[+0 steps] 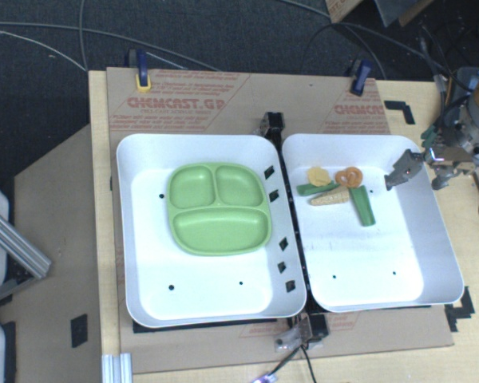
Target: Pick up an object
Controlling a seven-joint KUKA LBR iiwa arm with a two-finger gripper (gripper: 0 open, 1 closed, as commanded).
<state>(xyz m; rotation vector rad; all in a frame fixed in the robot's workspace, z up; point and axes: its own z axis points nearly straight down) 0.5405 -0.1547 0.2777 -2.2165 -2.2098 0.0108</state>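
Observation:
A small cluster of toy food lies in the back left part of the right bin [383, 270]: a green cucumber stick [362, 206], an orange ring [350, 176], a yellow piece [318, 176], a thin green pod [311, 189] and a beige corn-like piece [329, 199]. My gripper [421, 172] hovers over the right bin's back right rim, to the right of the cluster and apart from it. Its two dark fingers [400, 169] are spread open, and nothing sits between them.
The left bin [144, 270] holds a light green divided plate [219, 208]. Black clips line the seam between the bins [281, 214]. Blue clamps [144, 69] pin the cardboard at the bench's back edge. Cables run across the dark floor behind.

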